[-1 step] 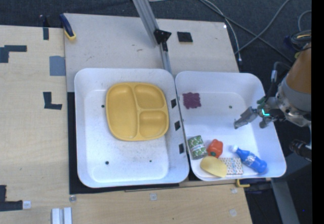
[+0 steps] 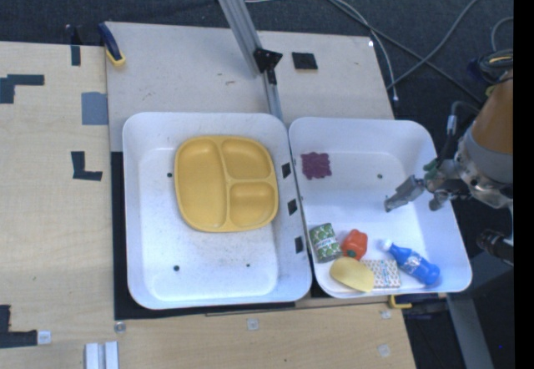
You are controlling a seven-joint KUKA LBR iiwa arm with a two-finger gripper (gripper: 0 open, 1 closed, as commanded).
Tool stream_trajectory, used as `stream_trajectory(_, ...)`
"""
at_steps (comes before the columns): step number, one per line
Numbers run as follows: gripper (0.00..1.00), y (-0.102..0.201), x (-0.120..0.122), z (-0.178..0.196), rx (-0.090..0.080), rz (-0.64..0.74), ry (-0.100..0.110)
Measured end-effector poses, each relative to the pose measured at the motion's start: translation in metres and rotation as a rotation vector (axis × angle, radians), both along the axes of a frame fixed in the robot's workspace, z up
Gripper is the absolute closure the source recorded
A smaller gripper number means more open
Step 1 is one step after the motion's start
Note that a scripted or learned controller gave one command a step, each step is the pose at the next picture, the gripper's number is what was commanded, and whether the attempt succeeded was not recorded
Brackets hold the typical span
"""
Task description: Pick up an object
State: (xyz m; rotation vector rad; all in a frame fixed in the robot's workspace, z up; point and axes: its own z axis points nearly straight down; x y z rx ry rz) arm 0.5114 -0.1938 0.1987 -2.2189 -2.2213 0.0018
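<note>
My gripper (image 2: 411,202) hangs over the right side of the right bin (image 2: 367,135), its two fingers spread apart with nothing between them. Below it, along the bin's near edge, lie a blue bottle (image 2: 415,265), a yellow lump (image 2: 352,275), a speckled flat pad (image 2: 385,273), a small orange-red object (image 2: 355,242) and a green packet (image 2: 323,240). A purple piece (image 2: 315,164) rests alone at the far left of the same bin. The gripper touches none of them.
The left bin (image 2: 150,217) holds a yellow divided plate (image 2: 226,183). A slanted metal bar (image 2: 242,21) runs down to the gap between the bins. Cables trail over the dark floor at the back right.
</note>
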Motion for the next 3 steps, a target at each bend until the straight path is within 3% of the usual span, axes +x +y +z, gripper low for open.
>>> stream_trajectory(2,0.0,0.008,-0.007,-0.112,-0.002,0.0,-0.002)
stream_trajectory(3,1.0,0.007,-0.007,-0.099,-0.003,0.0,-0.004)
